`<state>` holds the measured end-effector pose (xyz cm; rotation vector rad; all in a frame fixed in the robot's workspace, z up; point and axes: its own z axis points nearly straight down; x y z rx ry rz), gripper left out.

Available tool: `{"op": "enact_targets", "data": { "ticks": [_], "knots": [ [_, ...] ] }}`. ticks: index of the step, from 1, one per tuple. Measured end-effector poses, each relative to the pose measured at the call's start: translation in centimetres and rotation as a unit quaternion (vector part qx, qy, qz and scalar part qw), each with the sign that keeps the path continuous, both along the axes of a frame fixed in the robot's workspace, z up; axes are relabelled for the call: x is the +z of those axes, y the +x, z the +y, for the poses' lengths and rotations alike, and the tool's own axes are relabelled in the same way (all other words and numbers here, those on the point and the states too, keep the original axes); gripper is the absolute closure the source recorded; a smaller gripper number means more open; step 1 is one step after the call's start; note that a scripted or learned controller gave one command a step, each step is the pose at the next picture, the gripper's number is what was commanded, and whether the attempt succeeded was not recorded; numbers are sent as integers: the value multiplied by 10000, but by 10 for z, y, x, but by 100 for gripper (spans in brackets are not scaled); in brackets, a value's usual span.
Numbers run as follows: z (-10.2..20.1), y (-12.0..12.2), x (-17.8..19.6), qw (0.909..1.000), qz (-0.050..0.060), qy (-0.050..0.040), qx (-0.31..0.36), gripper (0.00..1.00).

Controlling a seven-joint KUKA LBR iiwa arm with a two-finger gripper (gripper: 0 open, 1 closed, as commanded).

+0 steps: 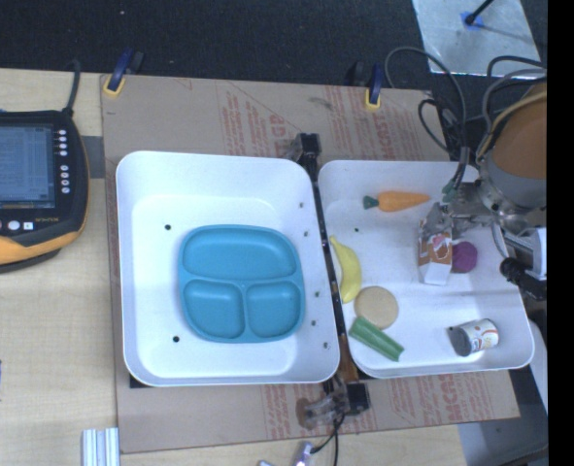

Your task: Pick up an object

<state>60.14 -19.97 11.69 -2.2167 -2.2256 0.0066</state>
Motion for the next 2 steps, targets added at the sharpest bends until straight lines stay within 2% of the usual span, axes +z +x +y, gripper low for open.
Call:
{"op": "enact_targets", "data": {
  "ticks": [1, 2],
  "knots": [
    [47, -28, 8, 10000, 7, 12, 11, 100],
    [130, -6, 76, 10000, -15, 23, 17, 100]
  ]
}}
